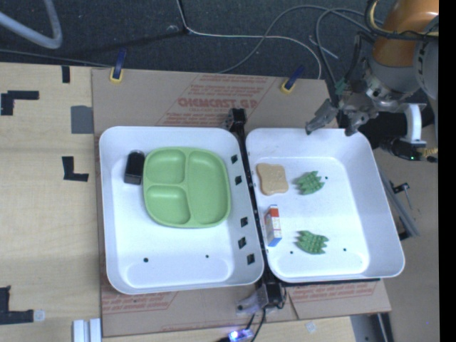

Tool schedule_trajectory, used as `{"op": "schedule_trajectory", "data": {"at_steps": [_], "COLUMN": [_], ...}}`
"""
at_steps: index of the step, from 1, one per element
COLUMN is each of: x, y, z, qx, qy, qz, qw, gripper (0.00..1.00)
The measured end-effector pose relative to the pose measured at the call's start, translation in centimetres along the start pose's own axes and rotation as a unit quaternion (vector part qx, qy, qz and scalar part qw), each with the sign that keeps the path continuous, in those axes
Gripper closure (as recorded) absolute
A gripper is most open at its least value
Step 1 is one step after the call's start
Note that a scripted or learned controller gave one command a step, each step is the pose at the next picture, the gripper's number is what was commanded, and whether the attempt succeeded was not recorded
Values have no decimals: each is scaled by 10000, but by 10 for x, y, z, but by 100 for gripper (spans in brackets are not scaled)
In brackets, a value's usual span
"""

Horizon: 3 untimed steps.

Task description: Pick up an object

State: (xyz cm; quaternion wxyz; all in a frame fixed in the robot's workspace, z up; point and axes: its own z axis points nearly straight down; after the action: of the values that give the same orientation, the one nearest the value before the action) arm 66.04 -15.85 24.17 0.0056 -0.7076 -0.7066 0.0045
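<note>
Two white bins are sitting side by side on the surface [50,191]. Left bin [121,262]: green divided plate [187,187] and, touching its left edge, a small black block [134,167]. Right bin [370,255]: tan bread slice [271,179], two green leafy pieces [309,182] [311,242], small red-and-white carton [273,225]. Tool [335,122] is hovering over the right bin's far rim, fingers spread apart, gripping nothing.
</note>
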Motion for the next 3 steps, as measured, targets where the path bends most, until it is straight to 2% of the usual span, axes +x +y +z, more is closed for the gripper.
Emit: {"op": "schedule_trajectory", "data": {"at_steps": [1, 2, 3], "x": [0, 5, 6], "y": [2, -3, -1], "z": [-8, 54, 98], "qx": [-65, -40, -43], "qy": [-10, -10, -13], "qz": [-14, -16, -19], "qw": [10000, 10000, 10000], "gripper": [0, 0, 0]}}
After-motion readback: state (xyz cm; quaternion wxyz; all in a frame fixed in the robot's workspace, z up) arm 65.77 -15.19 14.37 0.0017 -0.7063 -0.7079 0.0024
